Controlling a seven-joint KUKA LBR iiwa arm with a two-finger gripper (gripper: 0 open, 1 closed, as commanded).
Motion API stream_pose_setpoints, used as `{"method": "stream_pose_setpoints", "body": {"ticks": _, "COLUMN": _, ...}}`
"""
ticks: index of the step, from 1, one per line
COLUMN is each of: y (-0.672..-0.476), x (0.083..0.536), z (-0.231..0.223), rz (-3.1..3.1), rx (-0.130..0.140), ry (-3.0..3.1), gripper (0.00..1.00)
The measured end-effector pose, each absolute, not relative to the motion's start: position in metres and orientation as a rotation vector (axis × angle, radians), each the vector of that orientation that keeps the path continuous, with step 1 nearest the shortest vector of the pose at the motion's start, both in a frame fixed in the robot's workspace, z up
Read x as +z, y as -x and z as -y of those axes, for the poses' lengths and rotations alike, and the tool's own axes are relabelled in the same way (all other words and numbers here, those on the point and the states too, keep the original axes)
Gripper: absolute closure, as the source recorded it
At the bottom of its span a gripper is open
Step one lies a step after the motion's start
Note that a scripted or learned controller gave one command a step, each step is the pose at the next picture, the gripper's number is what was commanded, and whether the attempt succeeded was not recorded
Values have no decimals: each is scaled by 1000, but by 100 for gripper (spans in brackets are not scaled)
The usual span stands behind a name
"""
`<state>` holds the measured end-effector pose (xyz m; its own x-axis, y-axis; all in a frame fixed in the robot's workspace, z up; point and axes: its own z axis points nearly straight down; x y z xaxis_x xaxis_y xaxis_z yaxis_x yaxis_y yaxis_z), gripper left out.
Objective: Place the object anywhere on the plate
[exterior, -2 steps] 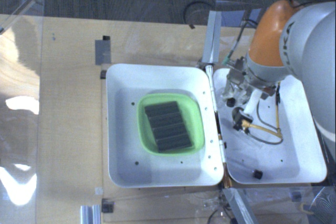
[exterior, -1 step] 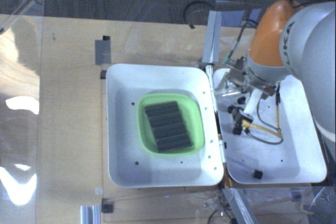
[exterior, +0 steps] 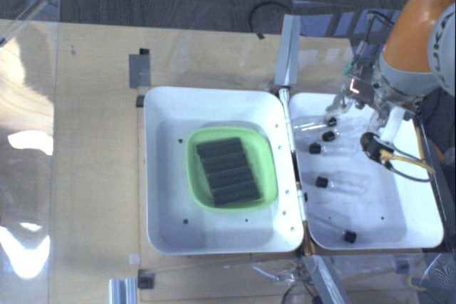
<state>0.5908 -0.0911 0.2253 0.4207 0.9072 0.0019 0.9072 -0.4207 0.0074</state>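
1. Pale wooden bench [exterior: 71, 153]: bears 2 bins side by side.
2. Grey robot arm w/ orange band [exterior: 420, 32]: reaches in from the top right, above the far side of the right bin.
3. Shallow white plastic left bin [exterior: 160, 174]: holds the plate, approx. at its centre.
4. Shallow white plastic right bin [exterior: 420, 217]: butts against the left bin along the middle seam.
5. Lime-green square plate w/ rounded corners [exterior: 267, 171]: sits flat on the left bin's floor, clear of all 4 walls.
6. Dark grey ribbed rectangular block [exterior: 226, 171]: the task's thing. It lies flat on the plate, inside the rim, turned a bit askew to the plate's sides (long axis running far-left to near-right), well apart from the claw.
7. Claw [exterior: 342, 105]: hangs over the far-left part of the right bin. Can't tell how far open it is, nor whether it has hold of anything.
8. Small clear vials w/ black caps [exterior: 321, 182]: several scattered in the right bin, most near its left side, one by the near wall.
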Motion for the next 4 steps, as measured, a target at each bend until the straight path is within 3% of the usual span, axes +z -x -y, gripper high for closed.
{"method": "stream_pose_setpoints", "body": {"ticks": 1, "y": -547, "x": 317, "z": 167, "rz": -1632, "rx": 10, "ry": -2676, "gripper": 0}}
{"method": "stream_pose_setpoints", "body": {"ticks": 2, "y": -543, "x": 394, "z": 188, "rz": -1537, "rx": 13, "ry": -2728, "gripper": 0}}
{"method": "stream_pose_setpoints", "body": {"ticks": 3, "y": -543, "x": 437, "z": 198, "rz": -1524, "rx": 12, "ry": -2735, "gripper": 0}}
{"method": "stream_pose_setpoints", "body": {"ticks": 4, "y": -543, "x": 437, "z": 198, "rz": -1524, "rx": 11, "ry": -2736, "gripper": 0}}
